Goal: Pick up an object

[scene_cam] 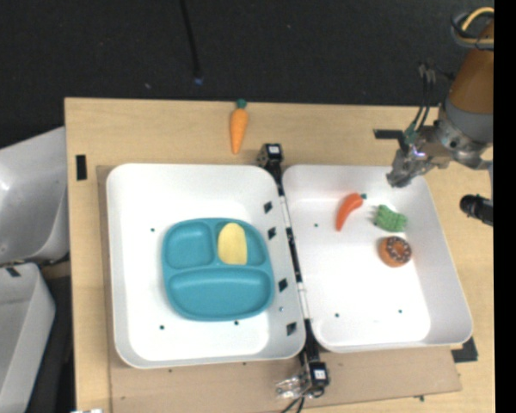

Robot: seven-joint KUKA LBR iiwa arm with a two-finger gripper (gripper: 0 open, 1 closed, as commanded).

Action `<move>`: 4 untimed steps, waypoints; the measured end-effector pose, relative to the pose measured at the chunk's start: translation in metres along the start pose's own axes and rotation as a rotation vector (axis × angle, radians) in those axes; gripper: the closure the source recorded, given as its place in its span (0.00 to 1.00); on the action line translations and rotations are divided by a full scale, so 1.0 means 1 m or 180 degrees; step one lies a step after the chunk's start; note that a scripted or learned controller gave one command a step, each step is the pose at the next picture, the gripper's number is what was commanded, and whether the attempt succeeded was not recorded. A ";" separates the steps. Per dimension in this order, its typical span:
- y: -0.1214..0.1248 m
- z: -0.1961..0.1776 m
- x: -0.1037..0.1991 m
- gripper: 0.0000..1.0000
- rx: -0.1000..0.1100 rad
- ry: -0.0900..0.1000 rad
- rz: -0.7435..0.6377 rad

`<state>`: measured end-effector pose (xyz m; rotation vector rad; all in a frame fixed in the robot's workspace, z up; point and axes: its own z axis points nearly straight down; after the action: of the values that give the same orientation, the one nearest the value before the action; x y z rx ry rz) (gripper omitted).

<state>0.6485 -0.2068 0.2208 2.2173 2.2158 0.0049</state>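
Three small items near right bin's far edge, possibly beneath end effector.

In the right bin we see a red-orange chili pepper lying tilted. Just beside it lie a green leafy piece and a round brown donut.

Light wooden bench top, dark speckled floor beyond it, white moulded unit at left

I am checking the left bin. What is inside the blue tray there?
The blue tray holds one yellow object in its upper right compartment. The other two compartments show bare blue. Whatever lies under the yellow object is covered.
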 end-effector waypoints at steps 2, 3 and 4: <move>0.002 -0.004 0.041 1.00 0.0021 0.0006 -0.0016; 0.000 0.001 0.094 1.00 0.0025 0.0010 -0.0020; 0.002 -0.011 0.140 1.00 0.0017 0.0012 -0.0023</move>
<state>0.6502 -0.0668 0.2312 2.2138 2.2282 0.0031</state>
